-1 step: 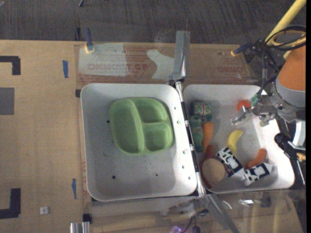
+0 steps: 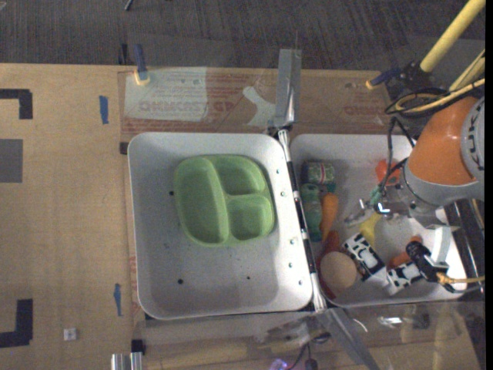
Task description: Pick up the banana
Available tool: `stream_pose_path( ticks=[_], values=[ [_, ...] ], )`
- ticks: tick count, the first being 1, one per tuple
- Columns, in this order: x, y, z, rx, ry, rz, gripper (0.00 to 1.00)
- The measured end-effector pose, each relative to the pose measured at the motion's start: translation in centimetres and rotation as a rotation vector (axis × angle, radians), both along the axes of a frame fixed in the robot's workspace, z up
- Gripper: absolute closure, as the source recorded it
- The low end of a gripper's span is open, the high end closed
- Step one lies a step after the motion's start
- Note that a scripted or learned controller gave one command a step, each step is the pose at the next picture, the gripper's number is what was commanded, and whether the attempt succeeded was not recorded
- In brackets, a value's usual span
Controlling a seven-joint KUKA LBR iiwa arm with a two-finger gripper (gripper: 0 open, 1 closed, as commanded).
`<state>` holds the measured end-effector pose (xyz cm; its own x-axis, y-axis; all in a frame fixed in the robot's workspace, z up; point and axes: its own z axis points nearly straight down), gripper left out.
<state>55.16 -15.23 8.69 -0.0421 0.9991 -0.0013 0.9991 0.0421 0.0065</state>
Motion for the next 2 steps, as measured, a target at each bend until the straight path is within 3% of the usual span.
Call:
stream_pose_path(
  ticks=[1, 2],
  values=[
    [0.1, 0.0, 1.1, 0.000, -0.003, -0.002, 1.00],
    [0.5, 2.0, 16.2, 0.001, 0.005, -0.321, 1.00]
  ],
)
